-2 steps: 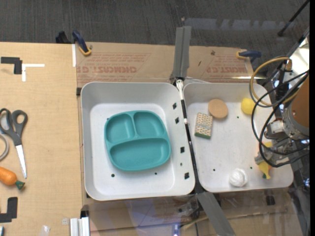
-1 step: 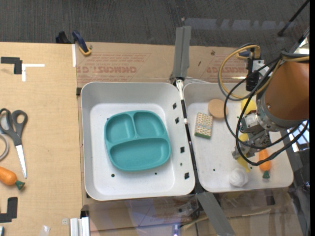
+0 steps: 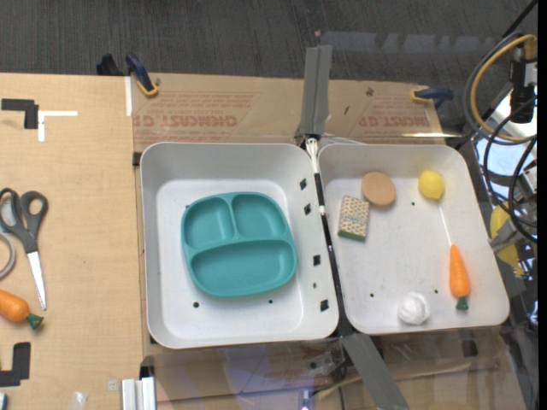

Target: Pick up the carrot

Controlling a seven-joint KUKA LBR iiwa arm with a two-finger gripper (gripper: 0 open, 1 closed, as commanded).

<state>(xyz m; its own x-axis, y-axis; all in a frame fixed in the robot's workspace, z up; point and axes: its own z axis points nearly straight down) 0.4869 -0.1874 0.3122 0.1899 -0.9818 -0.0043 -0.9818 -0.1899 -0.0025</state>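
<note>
An orange carrot (image 3: 459, 272) with a green stem end lies lengthwise near the right wall of the right bin (image 3: 483, 229), its stem pointing toward the front edge. A second orange carrot (image 3: 14, 307) rests on the wooden bench at the far left, outside both bins.
In the right bin lie a tan round cookie (image 3: 378, 188), a yellow lemon (image 3: 432, 184), a speckled cracker block (image 3: 354, 218) and a white ball (image 3: 414, 308). The left bin (image 3: 162, 229) holds a teal divided plate (image 3: 239, 244). Scissors (image 3: 27, 237) lie on the bench. Cables (image 3: 508, 101) hang at right.
</note>
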